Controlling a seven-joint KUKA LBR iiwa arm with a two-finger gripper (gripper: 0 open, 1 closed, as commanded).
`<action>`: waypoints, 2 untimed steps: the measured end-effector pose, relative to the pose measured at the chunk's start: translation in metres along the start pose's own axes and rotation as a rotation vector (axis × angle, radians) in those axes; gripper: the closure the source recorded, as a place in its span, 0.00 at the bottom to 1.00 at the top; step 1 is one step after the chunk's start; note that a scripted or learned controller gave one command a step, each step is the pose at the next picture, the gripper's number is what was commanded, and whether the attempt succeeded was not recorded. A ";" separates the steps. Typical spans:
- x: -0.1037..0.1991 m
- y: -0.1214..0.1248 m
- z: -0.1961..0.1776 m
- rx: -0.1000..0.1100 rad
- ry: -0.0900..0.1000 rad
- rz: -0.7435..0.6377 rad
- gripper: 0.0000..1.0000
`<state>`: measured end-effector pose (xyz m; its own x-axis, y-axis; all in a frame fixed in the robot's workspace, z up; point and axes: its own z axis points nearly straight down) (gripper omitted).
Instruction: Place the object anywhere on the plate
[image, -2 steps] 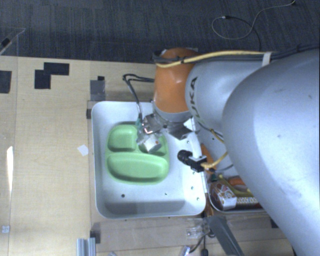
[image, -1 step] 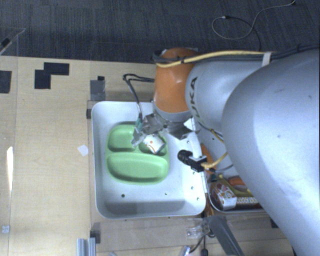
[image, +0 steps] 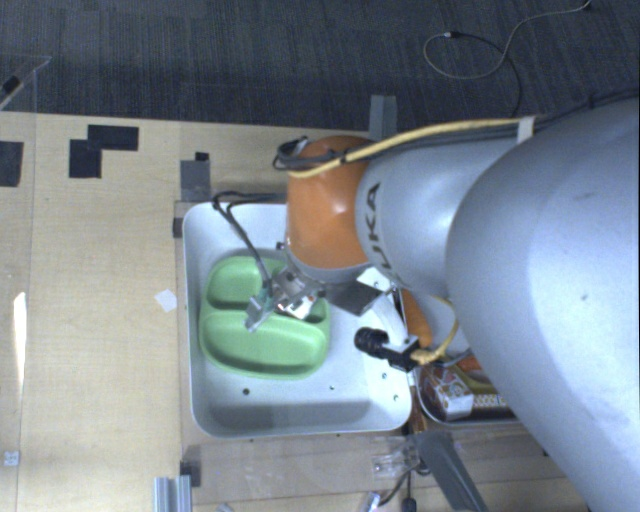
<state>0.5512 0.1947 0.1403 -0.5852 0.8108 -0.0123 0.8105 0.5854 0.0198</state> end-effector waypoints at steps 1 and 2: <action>0.000 0.002 -0.011 -0.004 0.001 0.000 1.00; -0.020 0.054 0.019 0.013 0.009 0.185 1.00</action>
